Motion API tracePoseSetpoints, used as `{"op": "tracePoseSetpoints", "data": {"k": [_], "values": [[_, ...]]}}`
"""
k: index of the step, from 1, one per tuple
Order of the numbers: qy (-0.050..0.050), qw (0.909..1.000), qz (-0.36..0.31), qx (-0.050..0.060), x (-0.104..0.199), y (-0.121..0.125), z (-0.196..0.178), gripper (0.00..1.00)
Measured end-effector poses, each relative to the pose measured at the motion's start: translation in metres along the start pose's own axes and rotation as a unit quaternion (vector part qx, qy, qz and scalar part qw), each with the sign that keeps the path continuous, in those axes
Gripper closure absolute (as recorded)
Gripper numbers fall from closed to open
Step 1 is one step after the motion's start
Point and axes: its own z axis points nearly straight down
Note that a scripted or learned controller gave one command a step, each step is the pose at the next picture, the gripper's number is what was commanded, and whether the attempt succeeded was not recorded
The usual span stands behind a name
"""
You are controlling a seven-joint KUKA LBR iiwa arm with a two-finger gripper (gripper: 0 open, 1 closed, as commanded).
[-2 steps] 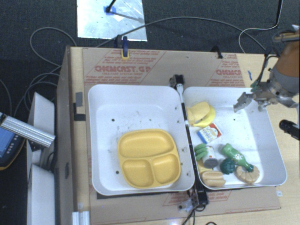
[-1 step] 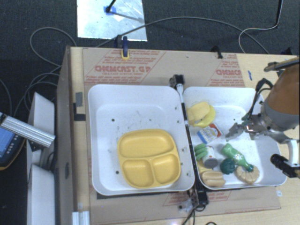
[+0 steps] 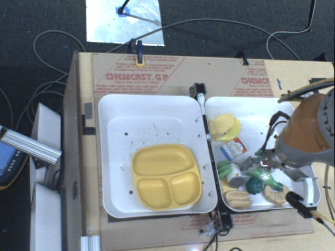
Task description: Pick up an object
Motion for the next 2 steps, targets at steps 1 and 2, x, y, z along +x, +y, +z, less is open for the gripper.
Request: {"op": "tracePoseSetpoints", "data": {"k": [1, 2], "values": [[0.000, 1.0000, -0.001, -0.001, -0.021, 0.114, -0.001, 0.00], [0.000, 1.0000, 0.001, 0.001, -0.048, -0.007, 0.000, 0.00]]}}
